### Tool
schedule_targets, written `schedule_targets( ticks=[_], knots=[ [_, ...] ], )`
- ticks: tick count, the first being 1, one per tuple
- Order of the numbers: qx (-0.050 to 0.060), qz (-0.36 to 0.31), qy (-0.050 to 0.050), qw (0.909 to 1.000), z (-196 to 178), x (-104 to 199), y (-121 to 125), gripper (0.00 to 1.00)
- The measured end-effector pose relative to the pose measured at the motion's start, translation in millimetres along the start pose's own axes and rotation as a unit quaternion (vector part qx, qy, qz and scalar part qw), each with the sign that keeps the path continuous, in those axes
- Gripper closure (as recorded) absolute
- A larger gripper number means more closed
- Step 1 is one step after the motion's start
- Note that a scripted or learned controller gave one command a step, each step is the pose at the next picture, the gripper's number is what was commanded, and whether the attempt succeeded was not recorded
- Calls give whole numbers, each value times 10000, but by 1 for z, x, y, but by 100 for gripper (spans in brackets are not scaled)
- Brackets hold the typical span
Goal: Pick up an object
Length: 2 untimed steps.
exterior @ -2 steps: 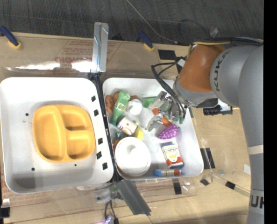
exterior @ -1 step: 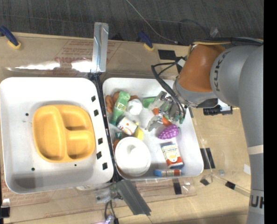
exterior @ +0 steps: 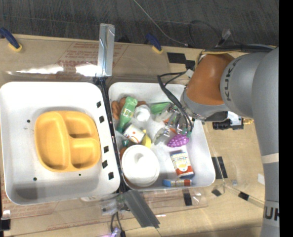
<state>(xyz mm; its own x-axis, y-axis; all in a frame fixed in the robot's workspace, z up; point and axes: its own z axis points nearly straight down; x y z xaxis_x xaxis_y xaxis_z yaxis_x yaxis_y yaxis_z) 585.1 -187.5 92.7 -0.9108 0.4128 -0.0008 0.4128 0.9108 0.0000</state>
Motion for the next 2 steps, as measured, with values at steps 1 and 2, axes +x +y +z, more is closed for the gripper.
schedule_targets(
  ticks=[1, 2],
  knots=[
    [2, -40, -14, 10000, -11, -1, 2, 100],
    [-6, 719, -47, 9974, -115, -54, 5, 100]
  ],
)
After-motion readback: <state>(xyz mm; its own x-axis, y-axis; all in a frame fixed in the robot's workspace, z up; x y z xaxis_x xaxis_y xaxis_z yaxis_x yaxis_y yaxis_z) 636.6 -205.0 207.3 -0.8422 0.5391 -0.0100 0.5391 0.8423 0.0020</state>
